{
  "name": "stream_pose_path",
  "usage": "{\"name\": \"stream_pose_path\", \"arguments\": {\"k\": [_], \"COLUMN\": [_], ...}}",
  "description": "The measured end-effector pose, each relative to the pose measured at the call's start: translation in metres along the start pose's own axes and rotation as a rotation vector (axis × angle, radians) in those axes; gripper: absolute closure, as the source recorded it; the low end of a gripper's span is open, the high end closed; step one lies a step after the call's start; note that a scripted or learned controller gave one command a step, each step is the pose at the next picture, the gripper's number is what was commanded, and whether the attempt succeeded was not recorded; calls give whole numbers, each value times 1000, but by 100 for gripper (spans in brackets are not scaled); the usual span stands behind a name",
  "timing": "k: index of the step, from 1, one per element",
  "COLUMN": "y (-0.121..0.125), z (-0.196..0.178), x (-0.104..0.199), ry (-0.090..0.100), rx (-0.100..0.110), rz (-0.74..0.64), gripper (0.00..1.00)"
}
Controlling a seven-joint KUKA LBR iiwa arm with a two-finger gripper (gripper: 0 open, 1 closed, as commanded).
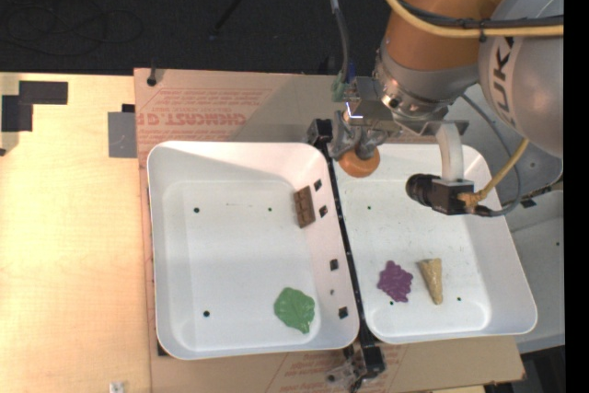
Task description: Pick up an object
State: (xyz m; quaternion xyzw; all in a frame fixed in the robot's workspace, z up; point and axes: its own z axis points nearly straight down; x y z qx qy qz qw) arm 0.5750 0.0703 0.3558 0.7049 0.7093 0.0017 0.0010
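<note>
Gripper [360, 145] at top-left corner of right bin [515, 290] — fingers closed around orange object [359, 164], which looks raised off the floor. Grasp seemingly done — carrying away remains.

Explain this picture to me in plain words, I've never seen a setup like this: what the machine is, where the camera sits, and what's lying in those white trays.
The big grey and orange machine is a robot arm reaching in from the right. One fixed camera looks down on the bench at a slant. At the arm's end is a gripper. It sits right over an orange round object at the top left corner of the right bin; whether it grips it is unclear. That bin also holds a purple lumpy object and a tan cone. The left bin holds a brown block and a green lumpy object.
</note>
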Motion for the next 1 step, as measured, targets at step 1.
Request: {"name": "stream_pose_path", "arguments": {"k": [1], "y": [-25], "z": [127], "x": [-10], "ry": [-3], "rx": [22], "rz": [7], "gripper": [100]}}
